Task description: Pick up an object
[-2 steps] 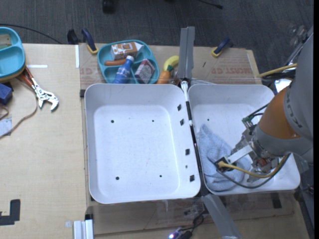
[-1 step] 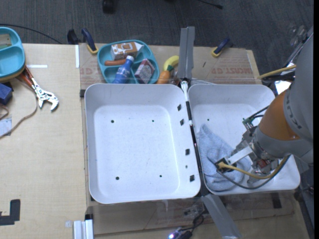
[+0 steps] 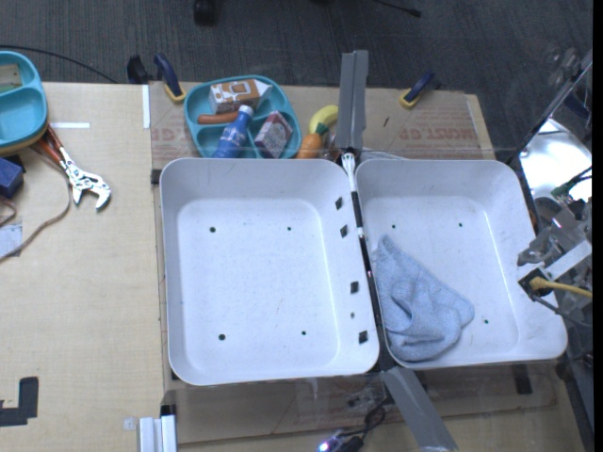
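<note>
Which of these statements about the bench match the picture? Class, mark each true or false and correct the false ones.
1. A grey cloth lies in the right bin. True.
2. The cloth is spread flat over the whole bin. False: it is bunched up by the bin's left wall.
3. The gripper holds the cloth. False: it is at the right bin's right edge, apart from the cloth.
4. A teal tray stands behind the left bin. True.
5. A wrench lies in the left bin. False: the wrench lies on the bench, left of both bins.

In right bin point(image 3: 452, 205), by its left wall: cloth point(image 3: 419, 304). Behind left bin point(image 3: 254, 281), on surface point(image 3: 94, 299): tray point(image 3: 192, 119). Farther left: wrench point(image 3: 85, 185).
</note>
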Controlling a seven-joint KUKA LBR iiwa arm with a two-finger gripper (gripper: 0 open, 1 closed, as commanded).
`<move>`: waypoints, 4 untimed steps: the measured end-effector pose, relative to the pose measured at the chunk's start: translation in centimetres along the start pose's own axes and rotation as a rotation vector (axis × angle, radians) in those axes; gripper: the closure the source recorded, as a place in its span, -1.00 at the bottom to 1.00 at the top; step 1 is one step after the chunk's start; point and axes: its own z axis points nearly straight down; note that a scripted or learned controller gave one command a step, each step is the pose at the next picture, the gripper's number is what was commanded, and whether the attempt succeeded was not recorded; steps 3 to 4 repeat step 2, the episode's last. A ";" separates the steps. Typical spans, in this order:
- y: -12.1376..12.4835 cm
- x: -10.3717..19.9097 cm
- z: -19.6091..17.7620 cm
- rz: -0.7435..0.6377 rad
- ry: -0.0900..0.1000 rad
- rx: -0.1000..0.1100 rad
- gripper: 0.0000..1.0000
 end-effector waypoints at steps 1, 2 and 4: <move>1.6 -0.7 7.7 0.092 0.002 0.005 -1.00; 1.5 -0.6 8.5 0.100 0.004 0.006 -1.00; 1.5 -0.6 8.5 0.100 0.004 0.006 -1.00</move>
